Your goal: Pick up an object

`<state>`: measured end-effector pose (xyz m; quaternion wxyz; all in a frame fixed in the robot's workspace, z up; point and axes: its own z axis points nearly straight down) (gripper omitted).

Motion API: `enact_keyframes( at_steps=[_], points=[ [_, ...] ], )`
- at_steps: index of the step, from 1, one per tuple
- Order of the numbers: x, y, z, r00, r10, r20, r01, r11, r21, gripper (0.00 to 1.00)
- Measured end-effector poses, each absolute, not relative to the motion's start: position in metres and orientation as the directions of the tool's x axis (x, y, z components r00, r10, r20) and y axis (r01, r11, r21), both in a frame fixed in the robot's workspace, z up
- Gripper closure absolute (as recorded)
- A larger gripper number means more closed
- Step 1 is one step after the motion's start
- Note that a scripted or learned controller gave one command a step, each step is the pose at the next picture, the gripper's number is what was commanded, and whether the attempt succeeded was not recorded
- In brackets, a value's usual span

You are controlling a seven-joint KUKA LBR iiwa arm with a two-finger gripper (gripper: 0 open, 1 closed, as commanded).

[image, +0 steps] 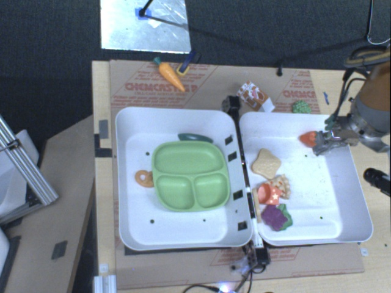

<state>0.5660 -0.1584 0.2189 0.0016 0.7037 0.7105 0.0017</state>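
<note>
Camera view: two white bins [125, 163] — right bin has four toys plus one orange piece [307, 138] at 1 o'clock, touching the jaws [324, 144]; their spread, can't tell.

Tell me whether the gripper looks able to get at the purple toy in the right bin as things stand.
Probably yes. The purple toy lies uncovered near the right bin's front left corner, and the gripper hovers over that bin's far side. An orange-red toy crowds it closely.

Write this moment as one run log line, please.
hand: over right bin, upper right | red toy: beside hand | grasp: unclear
</note>
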Motion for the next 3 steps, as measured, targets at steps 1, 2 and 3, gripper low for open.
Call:
enact_keyframes(
  at_steps=[1, 2, 3],
  points=[
    [0.602, -0.112, 0.224, -0.01, 1.0, 0.001, 1.0, 0.01, 0.005, 1.0],
    [0.624, -0.06, 0.235, -0.009, 1.0, 0.001, 1.0, 0.009, 0.004, 1.0],
    [0.653, -0.007, 0.221, -0.01, 1.0, 0.001, 1.0, 0.01, 0.004, 1.0]
  ],
)
